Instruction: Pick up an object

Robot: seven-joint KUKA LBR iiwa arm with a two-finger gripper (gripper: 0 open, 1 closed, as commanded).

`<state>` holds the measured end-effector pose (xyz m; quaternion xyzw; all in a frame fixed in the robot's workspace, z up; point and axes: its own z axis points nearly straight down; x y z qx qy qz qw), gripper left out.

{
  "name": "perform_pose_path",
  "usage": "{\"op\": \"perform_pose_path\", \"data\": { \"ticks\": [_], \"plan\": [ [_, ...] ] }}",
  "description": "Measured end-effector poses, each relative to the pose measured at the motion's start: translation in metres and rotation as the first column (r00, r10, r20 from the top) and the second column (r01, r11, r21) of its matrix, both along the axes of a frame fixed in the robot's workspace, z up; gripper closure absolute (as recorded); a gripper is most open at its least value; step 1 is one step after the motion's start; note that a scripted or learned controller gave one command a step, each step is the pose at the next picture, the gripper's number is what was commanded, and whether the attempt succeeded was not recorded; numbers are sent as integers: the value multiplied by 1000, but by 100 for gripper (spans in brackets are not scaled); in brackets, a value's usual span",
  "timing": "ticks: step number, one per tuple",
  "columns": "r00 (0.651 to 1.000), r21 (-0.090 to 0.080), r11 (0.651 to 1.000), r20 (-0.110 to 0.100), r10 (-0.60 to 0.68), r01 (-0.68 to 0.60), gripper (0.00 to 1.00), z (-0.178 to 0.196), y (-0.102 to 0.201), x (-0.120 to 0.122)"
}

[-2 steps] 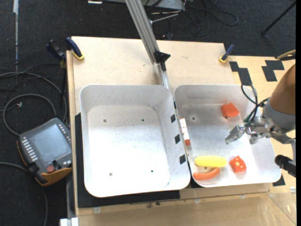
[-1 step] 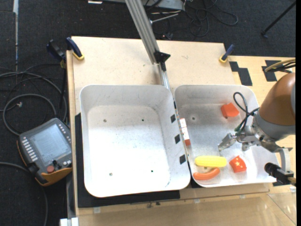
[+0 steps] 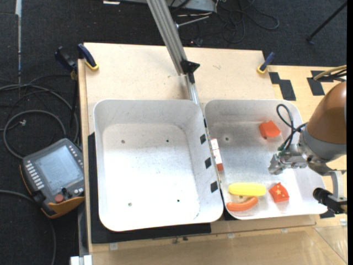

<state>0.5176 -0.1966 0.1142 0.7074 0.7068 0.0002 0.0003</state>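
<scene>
From where I stand the arm comes in from the right and its gripper (image 3: 280,163) hangs low inside the right-hand bin (image 3: 242,112), over the pale floor between the things scattered there. Nothing sits between its tips that I can make out, and whether it is spread or pressed together I cannot tell, the metal end being too small and too blurred against the white. Nearest to it is the small red block (image 3: 279,192), which lies just toward the front edge of the bin from the gripper, almost straight below it in the camera view and a touch apart. An orange block (image 3: 269,129) lies the other way, toward the back wall, rather farther off. To the left of the red block lies a yellow banana-shaped piece (image 3: 247,189), its long axis running left to right across the bin, and just in front of that, touching or nearly so, an orange sausage-like piece (image 3: 242,204) curved along the front rim. My guess is that the red block is the easy choice, since it asks only a short shift toward the front and then a drop, while the banana would need the tips set across its narrow width. The left-hand bin (image 3: 146,109) beside it holds nothing to reach for
</scene>
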Motion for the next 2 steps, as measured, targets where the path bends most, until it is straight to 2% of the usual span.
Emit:
{"op": "perform_pose_path", "data": {
  "ticks": [1,2],
  "plan": [
    [1000,-2,1000,4,3,-3,100,47,4,-6],
    [1000,-3,1000,6,4,-4,100,110,4,0]
  ]
}}
